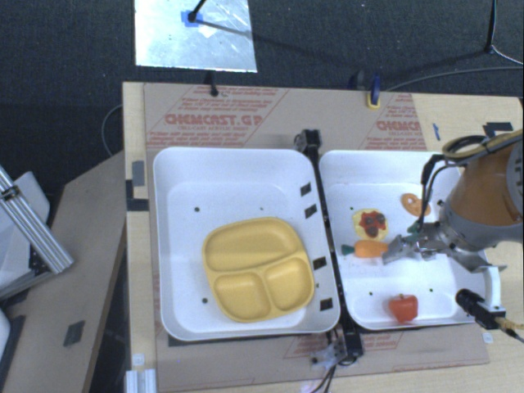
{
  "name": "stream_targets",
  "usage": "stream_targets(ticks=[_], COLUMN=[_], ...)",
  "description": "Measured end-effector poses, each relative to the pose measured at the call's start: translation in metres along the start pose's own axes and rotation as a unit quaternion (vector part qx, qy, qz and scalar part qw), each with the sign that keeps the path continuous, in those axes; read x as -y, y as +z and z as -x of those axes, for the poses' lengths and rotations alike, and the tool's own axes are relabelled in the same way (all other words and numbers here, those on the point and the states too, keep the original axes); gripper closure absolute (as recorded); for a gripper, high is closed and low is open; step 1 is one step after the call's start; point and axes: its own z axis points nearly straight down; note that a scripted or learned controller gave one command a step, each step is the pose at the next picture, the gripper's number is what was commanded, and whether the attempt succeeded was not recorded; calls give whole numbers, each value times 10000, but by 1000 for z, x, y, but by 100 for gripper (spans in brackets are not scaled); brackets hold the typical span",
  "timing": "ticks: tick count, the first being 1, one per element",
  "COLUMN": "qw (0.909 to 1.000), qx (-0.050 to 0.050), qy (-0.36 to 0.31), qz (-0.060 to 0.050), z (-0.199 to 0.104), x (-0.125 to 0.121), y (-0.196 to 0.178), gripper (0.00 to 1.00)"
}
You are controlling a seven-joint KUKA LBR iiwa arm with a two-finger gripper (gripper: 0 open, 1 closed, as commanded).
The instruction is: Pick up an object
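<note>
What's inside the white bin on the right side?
In the right bin lie a toy carrot, a small pizza slice, a pretzel and a red tomato-like toy. The gripper reaches beside the carrot. The arm covers the bin's right part.

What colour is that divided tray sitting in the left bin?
The divided tray is pale yellow, seen clearly in the camera view from above.

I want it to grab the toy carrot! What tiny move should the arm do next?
Probably a small nudge toward the left bin and down: the gripper sits in the right bin, just beside the orange carrot, not yet around it. I can't tell how the jaws stand.
</note>
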Motion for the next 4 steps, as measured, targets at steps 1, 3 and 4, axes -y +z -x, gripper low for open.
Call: stream_targets(ticks=[1, 3, 4], qw=[10000, 10000, 10000], qx=[7, 14, 15], qy=[3, -18, -25], qz=[16, 38, 51], z=[0, -8, -17], x=[-1, -1, -8], y=[14, -45, -103], gripper=[0, 100, 100])
